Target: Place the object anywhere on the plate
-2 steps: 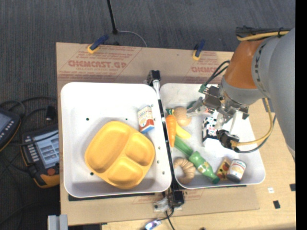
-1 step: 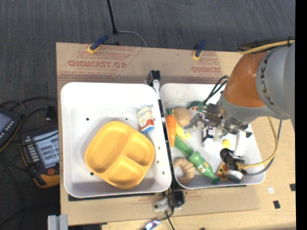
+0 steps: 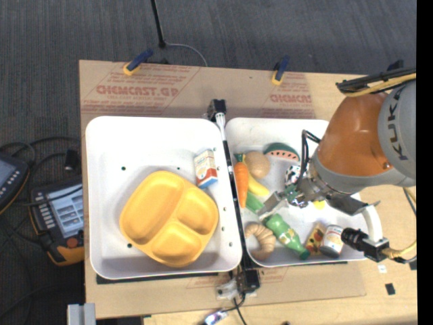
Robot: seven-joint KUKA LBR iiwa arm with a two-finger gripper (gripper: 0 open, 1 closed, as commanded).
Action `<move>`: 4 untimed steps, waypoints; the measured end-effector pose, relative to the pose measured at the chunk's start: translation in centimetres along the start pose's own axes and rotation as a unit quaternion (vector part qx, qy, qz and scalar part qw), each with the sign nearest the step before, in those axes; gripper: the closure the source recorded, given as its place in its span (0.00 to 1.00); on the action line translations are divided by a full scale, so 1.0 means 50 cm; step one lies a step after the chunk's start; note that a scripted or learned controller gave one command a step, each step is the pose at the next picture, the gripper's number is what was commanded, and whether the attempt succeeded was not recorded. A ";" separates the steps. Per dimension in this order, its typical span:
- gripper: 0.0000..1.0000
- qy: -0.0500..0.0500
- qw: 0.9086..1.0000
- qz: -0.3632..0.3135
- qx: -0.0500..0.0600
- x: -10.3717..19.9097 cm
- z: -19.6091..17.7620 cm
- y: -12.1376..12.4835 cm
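Lying in the left bin (image 3: 108, 147): a yellow sectioned plate (image 3: 169, 217), with a small carton (image 3: 206, 168) just beside its upper right edge, near the wall between the bins. Crowded into the right bin (image 3: 318, 128): a carrot (image 3: 241, 175) along that wall, a watermelon slice (image 3: 281, 152) at the back, a green bottle (image 3: 285, 234) at the front, apart from the plate, and a small can (image 3: 331, 241). Hanging low just above the bottle's cap: the gripper (image 3: 279, 200), whether spread or closed impossible to tell, nothing visibly clasped.

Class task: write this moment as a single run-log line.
arm: over right bin | gripper: above green plastic bottle | yellow divided plate: left bin, bare | small carton: beside plate
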State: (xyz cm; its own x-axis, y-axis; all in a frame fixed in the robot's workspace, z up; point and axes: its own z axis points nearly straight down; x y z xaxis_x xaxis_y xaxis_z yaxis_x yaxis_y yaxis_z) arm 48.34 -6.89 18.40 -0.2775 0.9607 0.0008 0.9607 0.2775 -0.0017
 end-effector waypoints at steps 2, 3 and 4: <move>1.00 0.000 0.999 -0.040 -0.001 0.179 -0.065 0.084; 1.00 0.000 0.999 -0.051 -0.001 0.346 -0.161 0.115; 0.00 -0.001 0.999 -0.051 -0.001 0.345 -0.161 0.115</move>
